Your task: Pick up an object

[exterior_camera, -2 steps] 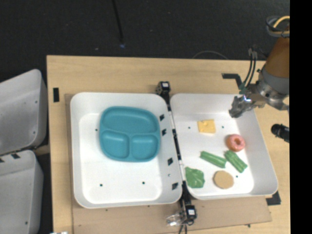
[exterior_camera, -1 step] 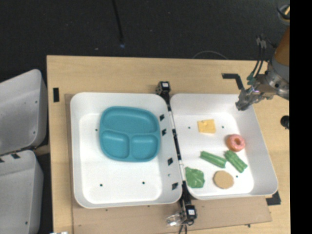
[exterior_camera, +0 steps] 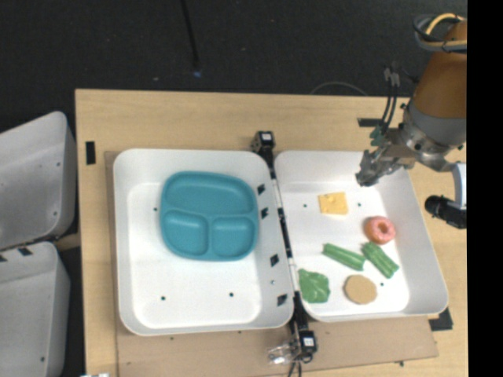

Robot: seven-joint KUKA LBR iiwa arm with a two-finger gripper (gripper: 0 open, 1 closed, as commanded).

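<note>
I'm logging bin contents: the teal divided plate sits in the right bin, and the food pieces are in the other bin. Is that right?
Not quite. The camera view shows the teal divided plate in the left bin. The food pieces, such as the yellow cheese and pink donut, are in the other bin.

Teal plate point(exterior_camera: 208, 214), yellow cheese point(exterior_camera: 333, 203), pink doughnut point(exterior_camera: 380, 229), white bins point(exterior_camera: 196, 312).

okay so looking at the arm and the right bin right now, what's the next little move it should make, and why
Probably shift the gripper toward the bin's middle, over the yellow cheese piece, before lowering. The gripper sits above the right bin near its far edge with nothing under it, and the cheese piece is the closest item, lying apart from the others.
</note>
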